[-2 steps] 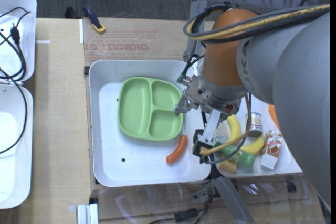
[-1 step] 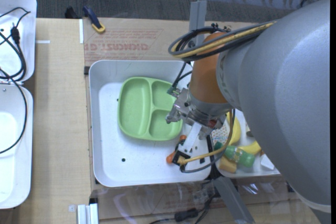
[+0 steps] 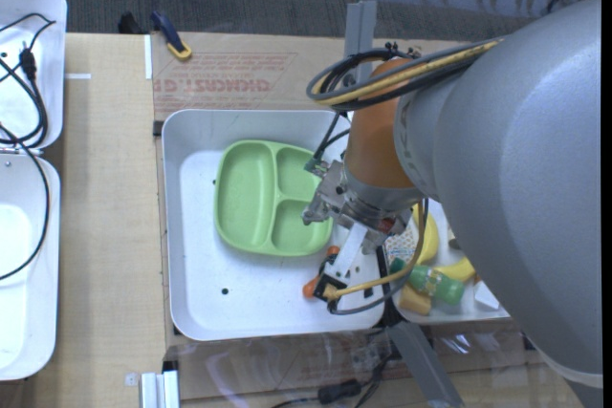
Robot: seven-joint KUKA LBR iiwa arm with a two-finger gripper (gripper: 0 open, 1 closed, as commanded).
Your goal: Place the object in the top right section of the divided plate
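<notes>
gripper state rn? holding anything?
Gripper: state cannot be told from this view; it sits at the right edge of the green divided plate.

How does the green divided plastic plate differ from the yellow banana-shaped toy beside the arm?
The green divided plastic plate is broad, flat and sectioned; the yellow banana-shaped toy is slim and curved. The plate lies in one white bin; the banana in the neighbouring bin. Both are partly covered by the arm.

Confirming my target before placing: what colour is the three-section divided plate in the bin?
Pale green all over, no pattern: the divided plate shows best in the camera view.
</notes>
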